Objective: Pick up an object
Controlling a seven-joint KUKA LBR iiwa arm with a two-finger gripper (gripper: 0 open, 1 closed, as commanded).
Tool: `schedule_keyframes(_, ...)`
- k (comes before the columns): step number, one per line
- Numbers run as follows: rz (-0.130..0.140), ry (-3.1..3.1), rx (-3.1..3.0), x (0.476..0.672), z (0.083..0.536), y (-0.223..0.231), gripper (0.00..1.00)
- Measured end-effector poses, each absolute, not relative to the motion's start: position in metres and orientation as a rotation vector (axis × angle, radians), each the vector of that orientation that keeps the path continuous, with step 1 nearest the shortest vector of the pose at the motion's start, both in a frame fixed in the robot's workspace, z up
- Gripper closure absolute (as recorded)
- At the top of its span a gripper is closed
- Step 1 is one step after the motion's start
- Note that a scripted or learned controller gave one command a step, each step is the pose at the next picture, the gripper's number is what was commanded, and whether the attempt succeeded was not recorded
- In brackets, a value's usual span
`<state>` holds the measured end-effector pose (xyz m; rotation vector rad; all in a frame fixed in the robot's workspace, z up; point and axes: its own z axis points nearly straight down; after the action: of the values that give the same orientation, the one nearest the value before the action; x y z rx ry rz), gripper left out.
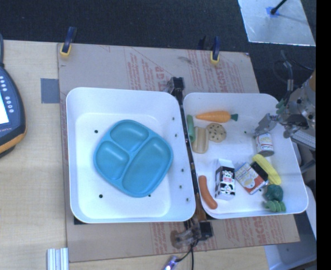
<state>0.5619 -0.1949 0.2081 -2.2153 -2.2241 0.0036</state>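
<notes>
Approaching, nothing picked yet | left bin (75, 151): blue plate (133, 158) | right bin (241, 204): carrot (213, 116), cookie (215, 132), milk carton (225, 183), can (264, 144) | hand (277, 122) above can at right edge, grip state unclear | next: descend onto can, close.

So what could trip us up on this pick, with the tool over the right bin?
1. The tool sits just above the small can, close to the bin's right wall; a descent could clip the wall.
2. The banana, snack box and broccoli are packed together, so a grasp there may nudge neighbours.
3. The can is round and could roll away.
</notes>
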Motion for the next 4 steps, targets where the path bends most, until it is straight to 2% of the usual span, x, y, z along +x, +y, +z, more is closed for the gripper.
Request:
schedule_keyframes(1,0.007,-2.225,-2.212,0.601,0.105,-0.129,0.0)
schedule_keyframes(2,0.011,-2.221,-2.21,0.654,0.091,-0.176,0.0)
schedule_keyframes(3,-0.002,-2.227,-2.215,0.657,0.194,-0.089,0.0)
schedule_keyframes(4,0.003,-2.224,-2.218,0.633,0.092,-0.13,0.0)
